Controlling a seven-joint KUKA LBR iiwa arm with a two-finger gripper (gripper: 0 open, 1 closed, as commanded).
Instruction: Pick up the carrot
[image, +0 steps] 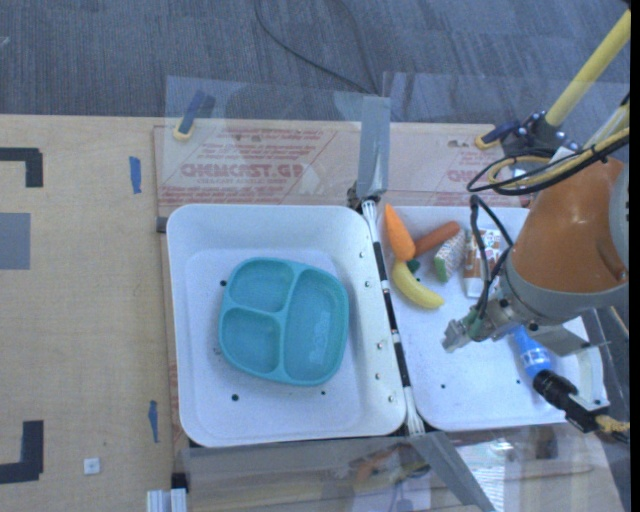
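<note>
The carrot (399, 233) is an orange tapered piece lying at the far left corner of the right bin (470, 400), close to the wall between the bins. My gripper (457, 336) hangs over the middle of the right bin's floor, below and to the right of the carrot and well apart from it. Nothing shows in the gripper. The grey arm with its orange band (565, 240) covers the bin's right side.
Beside the carrot lie a reddish-orange stick (437, 238), a yellow banana (416, 288), a small green piece (441, 267) and a white packet (472, 262). A blue bottle (529, 352) lies right of the gripper. The left bin (200, 250) holds a teal divided plate (285, 321).
</note>
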